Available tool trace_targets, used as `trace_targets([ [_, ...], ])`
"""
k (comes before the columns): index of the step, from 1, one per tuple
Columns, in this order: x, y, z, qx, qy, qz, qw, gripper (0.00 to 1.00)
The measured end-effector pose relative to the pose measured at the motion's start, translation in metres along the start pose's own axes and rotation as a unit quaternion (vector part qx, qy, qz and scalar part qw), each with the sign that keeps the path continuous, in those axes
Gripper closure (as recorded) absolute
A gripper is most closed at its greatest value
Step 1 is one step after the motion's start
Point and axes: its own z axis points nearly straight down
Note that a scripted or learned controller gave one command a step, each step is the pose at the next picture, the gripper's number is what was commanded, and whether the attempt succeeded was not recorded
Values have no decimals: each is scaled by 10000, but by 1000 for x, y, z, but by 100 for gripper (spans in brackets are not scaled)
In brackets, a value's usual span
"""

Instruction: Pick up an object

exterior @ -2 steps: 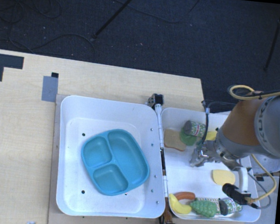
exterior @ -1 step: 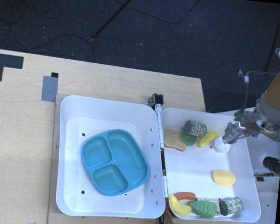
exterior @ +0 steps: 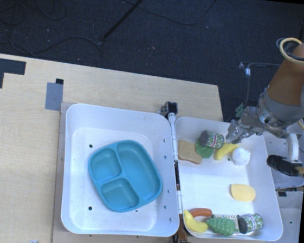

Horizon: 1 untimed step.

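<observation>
The right bin [exterior: 272,211] holds toy food. At its far end lie a tan bread slice [exterior: 189,152], a green-labelled can [exterior: 209,141], a small yellow piece [exterior: 225,151] and a white ball [exterior: 241,156]. My gripper [exterior: 234,134] hangs over that far end, just right of the green can and above the yellow piece. Nothing shows as held in it. A yellow oval [exterior: 242,193] lies mid-bin. Along the near wall sit a red sausage [exterior: 201,211], a yellow banana [exterior: 195,223], a green bumpy vegetable [exterior: 221,225] and a can on its side [exterior: 250,223].
The left bin [exterior: 76,137] holds a blue divided plate [exterior: 125,175]. A ridge with clips [exterior: 172,164] separates the two bins. The tan bench top [exterior: 11,157] stretches to the left, with dark floor and cables beyond it.
</observation>
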Motion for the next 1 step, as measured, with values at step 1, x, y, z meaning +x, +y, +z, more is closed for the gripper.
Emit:
trace_targets([
  [1,15,-2,19,6,-1,4,10000,100],
])
